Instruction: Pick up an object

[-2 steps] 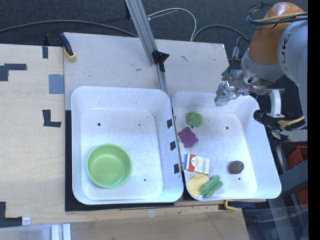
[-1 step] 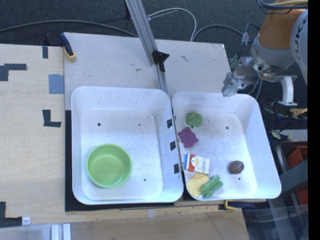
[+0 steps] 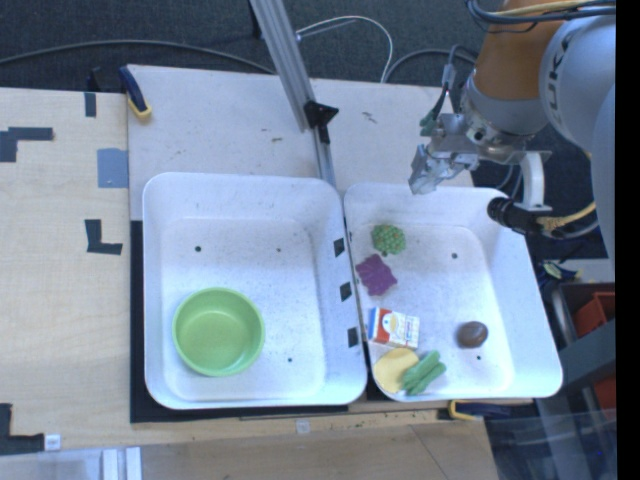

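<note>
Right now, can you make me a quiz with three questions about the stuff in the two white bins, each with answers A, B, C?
1. Where does the round green plastic bowl sit?
A. left white bin
B. right white bin
C. on the bench

2. What colour is the small lumpy toy below the bumpy green ball?
A. blue
B. orange
C. purple

3. Where is the two-finger gripper?
A. above the right bin's far edge
B. inside the bowl
C. touching the small brown ball

Answers: 1 A, the bowl rests in the left bin's near corner. 2 C, it is plainly purple. 3 A, it hangs over the far rim, apart from every toy.
</note>
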Robot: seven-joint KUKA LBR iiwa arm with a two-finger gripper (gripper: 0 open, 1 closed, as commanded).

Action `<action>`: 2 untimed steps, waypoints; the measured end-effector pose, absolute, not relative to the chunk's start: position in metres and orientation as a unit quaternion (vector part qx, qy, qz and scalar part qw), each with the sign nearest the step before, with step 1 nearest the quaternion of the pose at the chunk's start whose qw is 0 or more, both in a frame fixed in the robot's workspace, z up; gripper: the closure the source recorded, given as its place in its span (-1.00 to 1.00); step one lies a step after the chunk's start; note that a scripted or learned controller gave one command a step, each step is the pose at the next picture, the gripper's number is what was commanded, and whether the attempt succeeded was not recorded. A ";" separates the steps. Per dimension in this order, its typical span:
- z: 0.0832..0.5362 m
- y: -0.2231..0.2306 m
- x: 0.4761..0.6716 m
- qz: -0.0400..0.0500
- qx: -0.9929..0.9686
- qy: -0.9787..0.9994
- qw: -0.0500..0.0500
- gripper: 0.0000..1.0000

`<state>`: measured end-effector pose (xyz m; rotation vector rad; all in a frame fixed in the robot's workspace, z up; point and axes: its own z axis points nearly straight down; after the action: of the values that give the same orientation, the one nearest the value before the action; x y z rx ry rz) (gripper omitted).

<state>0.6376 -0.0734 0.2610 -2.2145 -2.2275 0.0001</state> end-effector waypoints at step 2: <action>0.242 0.016 0.623 0.001 -0.705 -0.709 0.002 1.00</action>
<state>0.6228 0.0160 0.2424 -2.2134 -2.2249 0.0030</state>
